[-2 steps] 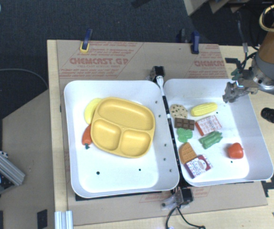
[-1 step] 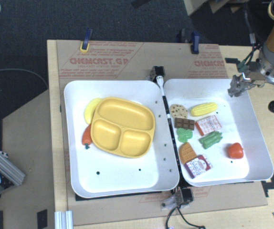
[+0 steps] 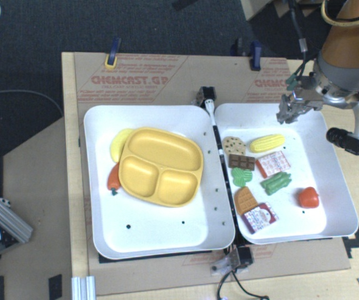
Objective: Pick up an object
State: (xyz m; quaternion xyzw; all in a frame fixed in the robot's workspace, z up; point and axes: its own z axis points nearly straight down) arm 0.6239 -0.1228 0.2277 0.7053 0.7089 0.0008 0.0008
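My gripper point(image 3: 289, 112) hangs over the far edge of the right bin point(image 3: 339, 186), above and to the right of a yellow corn cob point(image 3: 267, 143). Nothing shows in it. Below it in the bin lie a round cookie point(image 3: 232, 144), a brown chocolate bar point(image 3: 242, 162), a red and white packet point(image 3: 273, 164), a small green piece point(image 3: 242, 177), a green vegetable point(image 3: 276, 182), a red tomato point(image 3: 308, 197), a slice of toast point(image 3: 245, 199) and a sauce packet point(image 3: 261, 217).
The left bin point(image 3: 104, 217) holds a yellow divided plate point(image 3: 161, 166), with a yellow fruit point(image 3: 119, 144) and a red-orange pepper point(image 3: 114, 179) at its left side. A black divider point(image 3: 217, 149) runs between the bins. Clamps point(image 3: 111, 55) sit on the board's far edge.
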